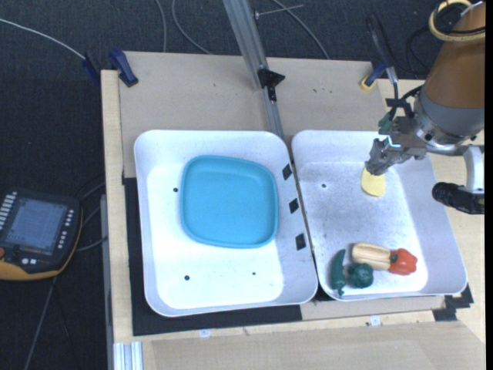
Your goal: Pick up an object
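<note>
In the right bin [431, 206], a small pale yellow piece [373, 184] sits toward the far side. My gripper [380, 160] hangs right over its top edge, touching or nearly touching it. I cannot tell whether the piece rests on the bin floor or is lifted. Near the front wall of the same bin lie a tan roll-shaped toy [370, 254], a red toy vegetable [403, 262] against its right end, and a dark green toy [352, 274] at its left.
The left bin [154, 206] holds a square blue plate [229, 200]. A slanted metal pole [250, 33] rises behind the bins. Blue clamps [123, 68] grip the bench's far corners. A teach pendant [35, 230] lies on the floor at the left.
</note>
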{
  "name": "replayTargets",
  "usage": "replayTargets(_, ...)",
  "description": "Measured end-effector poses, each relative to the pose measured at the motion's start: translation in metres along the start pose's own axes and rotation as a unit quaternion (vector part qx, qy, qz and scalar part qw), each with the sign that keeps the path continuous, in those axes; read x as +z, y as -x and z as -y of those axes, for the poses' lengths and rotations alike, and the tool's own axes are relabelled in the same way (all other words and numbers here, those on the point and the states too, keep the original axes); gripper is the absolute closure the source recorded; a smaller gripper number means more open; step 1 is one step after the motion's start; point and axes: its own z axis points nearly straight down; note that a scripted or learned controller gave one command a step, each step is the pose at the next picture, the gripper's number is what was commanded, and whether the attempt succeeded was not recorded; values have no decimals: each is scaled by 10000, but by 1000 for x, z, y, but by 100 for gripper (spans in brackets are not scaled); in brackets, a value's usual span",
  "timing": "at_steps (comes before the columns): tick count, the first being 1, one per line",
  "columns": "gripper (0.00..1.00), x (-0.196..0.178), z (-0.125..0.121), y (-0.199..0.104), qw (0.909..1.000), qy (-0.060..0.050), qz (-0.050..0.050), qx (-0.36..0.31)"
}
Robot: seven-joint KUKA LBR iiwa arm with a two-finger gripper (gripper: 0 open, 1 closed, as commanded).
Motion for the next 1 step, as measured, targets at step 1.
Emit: replayTargets(1, 100, -39, -1, 0, 10000, -5, 0, 3)
